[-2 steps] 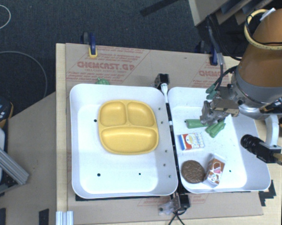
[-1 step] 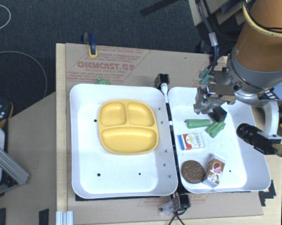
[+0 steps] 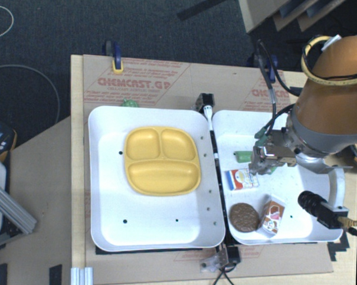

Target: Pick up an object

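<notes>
From above the bench, the arm (image 3: 331, 92) reaches in from the right and hangs its pincer (image 3: 259, 167) low over the right bin (image 3: 238, 133). The pincer's tip is at the right end of a flat packet (image 3: 239, 180), white with red and blue print. From this slant I cannot tell whether it touches the packet or stands just above it, nor how far open it is. Nothing is visibly held in it.

The flat packet lies on the bin floor, left of centre and near the wall shared with the left bin (image 3: 104, 212). Its long axis runs roughly across the bin, left to right, with the right end tipped slightly toward the far side.

Just beyond the packet, near the pincer, is a small green piece (image 3: 244, 155). Toward the near rim sits a round brown cookie (image 3: 244, 217). Just beside it on the right is a small carton (image 3: 272, 217), brown, red and white, lying tilted. In the left bin a yellow divided plate (image 3: 163, 161) lies flat, well apart from the pincer.
</notes>
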Available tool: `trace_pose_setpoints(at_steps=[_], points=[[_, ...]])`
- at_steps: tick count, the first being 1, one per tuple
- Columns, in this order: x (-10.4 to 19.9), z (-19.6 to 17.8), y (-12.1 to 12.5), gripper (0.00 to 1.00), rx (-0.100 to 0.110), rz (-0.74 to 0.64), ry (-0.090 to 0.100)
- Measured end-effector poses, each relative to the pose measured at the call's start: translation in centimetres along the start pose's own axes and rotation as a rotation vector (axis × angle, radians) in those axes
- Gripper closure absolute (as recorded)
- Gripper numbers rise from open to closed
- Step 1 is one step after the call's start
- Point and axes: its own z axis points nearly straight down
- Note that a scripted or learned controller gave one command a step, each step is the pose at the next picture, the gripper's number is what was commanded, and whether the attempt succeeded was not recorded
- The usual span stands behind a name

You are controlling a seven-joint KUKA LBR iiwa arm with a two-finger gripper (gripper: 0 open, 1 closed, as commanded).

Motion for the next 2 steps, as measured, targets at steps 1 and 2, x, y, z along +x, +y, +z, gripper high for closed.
trace_pose_setpoints(at_steps=[1, 2], points=[[9.1, -9.5, 0.1, 1.00, -0.020, -0.015, 0.006], [8.3, -11.3, 0.0, 1.00, -0.015, -0.007, 0.002]])
